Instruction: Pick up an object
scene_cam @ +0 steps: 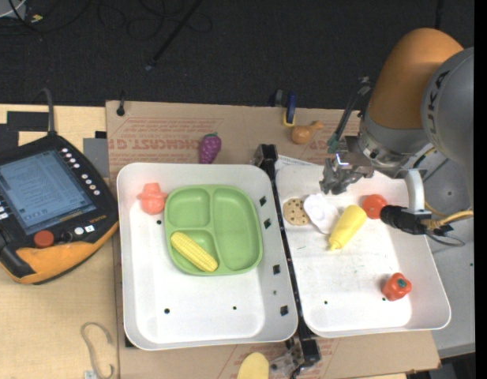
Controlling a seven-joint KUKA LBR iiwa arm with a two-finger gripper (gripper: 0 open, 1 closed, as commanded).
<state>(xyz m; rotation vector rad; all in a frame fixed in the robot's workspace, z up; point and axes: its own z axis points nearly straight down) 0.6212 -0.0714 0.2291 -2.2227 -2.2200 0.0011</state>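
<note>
Bench [38, 322] carried two white bins [196, 322]; pendant [46, 212] at left edge. Tool [336, 181] hovered over white object [318, 208]; grip state indeterminable.

A robotics lab: a grey industrial arm [432, 109] with an orange band reaches over a tabletop [61, 306] holding 2 white bins [196, 322] of toy food; a teach pendant [46, 204] lies beside them; cables trail across dark flooring behind.

Glossy green plastic tray [227, 219], smooth white plastic bins [196, 322], matt brown cardboard [164, 136] underneath.
</note>
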